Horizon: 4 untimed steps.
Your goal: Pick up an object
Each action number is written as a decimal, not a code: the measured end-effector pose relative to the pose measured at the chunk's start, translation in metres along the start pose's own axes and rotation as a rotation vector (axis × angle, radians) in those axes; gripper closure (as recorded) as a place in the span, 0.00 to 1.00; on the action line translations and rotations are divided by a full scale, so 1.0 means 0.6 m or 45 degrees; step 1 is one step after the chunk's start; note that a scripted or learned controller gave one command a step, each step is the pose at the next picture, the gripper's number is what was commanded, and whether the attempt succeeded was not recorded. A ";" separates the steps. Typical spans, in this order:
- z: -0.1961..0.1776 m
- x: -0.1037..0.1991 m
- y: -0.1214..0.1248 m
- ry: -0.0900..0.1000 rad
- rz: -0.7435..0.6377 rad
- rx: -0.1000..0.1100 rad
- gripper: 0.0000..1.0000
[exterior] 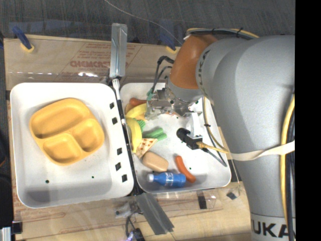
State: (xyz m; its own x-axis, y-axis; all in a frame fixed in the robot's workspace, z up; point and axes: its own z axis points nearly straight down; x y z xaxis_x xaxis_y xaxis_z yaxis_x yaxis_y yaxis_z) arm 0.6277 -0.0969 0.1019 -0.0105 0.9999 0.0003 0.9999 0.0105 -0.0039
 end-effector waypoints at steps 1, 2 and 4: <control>-0.055 0.005 0.002 -0.001 0.219 -0.003 1.00; -0.150 0.054 -0.068 0.001 0.558 0.001 1.00; -0.282 -0.043 -0.087 0.002 1.353 -0.003 1.00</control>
